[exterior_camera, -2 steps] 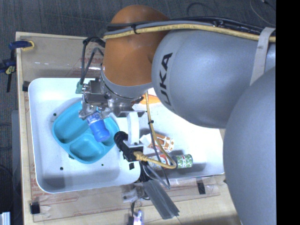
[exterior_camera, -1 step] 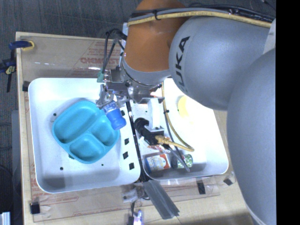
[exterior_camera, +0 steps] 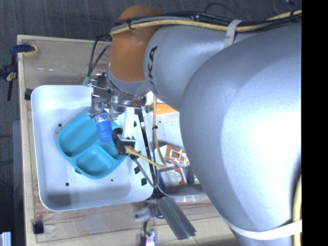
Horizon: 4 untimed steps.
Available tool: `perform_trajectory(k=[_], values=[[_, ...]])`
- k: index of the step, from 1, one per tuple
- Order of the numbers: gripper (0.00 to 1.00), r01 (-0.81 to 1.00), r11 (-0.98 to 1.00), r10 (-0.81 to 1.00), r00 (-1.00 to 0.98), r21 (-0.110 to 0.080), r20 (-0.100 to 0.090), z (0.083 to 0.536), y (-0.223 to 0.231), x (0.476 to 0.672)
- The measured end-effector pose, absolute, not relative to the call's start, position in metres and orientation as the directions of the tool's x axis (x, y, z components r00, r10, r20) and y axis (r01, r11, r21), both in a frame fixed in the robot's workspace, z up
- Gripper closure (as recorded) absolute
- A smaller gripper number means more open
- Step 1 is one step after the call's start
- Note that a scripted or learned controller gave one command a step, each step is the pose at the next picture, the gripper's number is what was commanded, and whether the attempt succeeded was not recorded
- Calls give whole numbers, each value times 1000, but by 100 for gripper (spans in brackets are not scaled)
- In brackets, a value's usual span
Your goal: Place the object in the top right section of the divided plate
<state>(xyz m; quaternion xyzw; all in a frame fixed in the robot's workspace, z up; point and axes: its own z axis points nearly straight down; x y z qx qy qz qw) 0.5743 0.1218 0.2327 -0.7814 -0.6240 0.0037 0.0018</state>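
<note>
The gripper point(exterior_camera: 105, 121) hangs over the blue divided plate point(exterior_camera: 84, 145), which lies in the left white bin point(exterior_camera: 46, 137), left of the frame's centre. A blue bottle point(exterior_camera: 104, 128) sits between its fingers, above the plate's right edge. In the right bin point(exterior_camera: 177, 191), low in the frame, lie small boxes point(exterior_camera: 173, 168).

The plate point(exterior_camera: 84, 146) lies in the left bin point(exterior_camera: 46, 137), toward that bin's right side. The gripper point(exterior_camera: 105, 121) hangs over the plate's right edge, a bottle point(exterior_camera: 104, 127) at its tip (grip unclear). In the right bin point(exterior_camera: 177, 191), beneath the arm point(exterior_camera: 230, 111), lie a box point(exterior_camera: 174, 155) and further packages point(exterior_camera: 171, 177).
</note>
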Motion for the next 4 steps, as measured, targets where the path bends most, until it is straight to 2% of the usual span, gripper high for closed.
perform_trajectory(k=[1,2,3,4], values=[[100,995,-98,995,98,-6,-2,181,107,563],[100,999,-34,999,34,-4,-1,208,152,546],[100,999,37,999,-37,-2,-1,201,145,572],[100,995,96,995,-96,-3,-1,188,170,604]])
